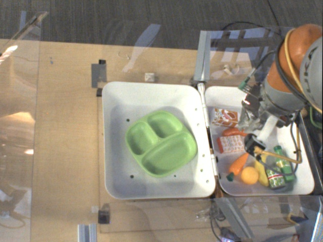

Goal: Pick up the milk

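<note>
The milk looks to be the small white and orange carton (224, 116), lying at the back left of the right bin (303, 188). My gripper (247, 118) hangs over the back middle of that bin, just right of the carton and above a red item (233, 132). The grey wrist and orange band rise behind it to the right. Nothing can be made out between the gripper's tips.
The right bin also holds a red and white box (231, 144), a carrot (238, 165), an orange (249, 175), a banana (261, 172) and a green can (276, 178). A green divided plate (161, 142) lies in the left bin (116, 175).
</note>
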`<state>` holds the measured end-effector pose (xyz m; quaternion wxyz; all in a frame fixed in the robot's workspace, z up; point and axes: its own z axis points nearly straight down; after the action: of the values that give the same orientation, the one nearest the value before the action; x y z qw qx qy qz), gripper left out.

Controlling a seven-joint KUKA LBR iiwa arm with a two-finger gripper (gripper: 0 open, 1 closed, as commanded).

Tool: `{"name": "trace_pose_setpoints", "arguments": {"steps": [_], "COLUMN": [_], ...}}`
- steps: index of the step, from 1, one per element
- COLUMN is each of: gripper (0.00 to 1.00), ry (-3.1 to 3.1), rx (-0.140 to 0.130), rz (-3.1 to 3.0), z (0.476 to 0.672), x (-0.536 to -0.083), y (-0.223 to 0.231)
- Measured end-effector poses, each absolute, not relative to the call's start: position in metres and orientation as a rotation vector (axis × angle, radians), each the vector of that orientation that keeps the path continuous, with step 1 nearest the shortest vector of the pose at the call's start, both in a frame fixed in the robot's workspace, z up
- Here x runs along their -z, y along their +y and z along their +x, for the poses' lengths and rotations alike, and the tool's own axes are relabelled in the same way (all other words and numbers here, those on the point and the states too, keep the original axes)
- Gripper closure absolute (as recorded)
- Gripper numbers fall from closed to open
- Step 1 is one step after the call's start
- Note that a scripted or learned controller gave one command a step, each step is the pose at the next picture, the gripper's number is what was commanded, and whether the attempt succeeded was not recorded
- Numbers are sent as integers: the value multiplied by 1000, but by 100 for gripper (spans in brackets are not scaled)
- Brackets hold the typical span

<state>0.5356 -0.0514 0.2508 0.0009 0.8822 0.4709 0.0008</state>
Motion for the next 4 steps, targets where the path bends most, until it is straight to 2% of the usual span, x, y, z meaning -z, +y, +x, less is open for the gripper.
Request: {"name": "trace_pose_setpoints", "arguments": {"steps": [1, 2, 3, 4], "gripper": [100, 100, 100, 100], "ry": [986, 633, 1013, 647], "rx": [0, -5, -1, 1], "rz": [2984, 3076, 2974, 3075], "z": [488, 488, 487, 493], "x": [-217, -266, -247, -234], "y": [-68, 3, 15, 19]}}
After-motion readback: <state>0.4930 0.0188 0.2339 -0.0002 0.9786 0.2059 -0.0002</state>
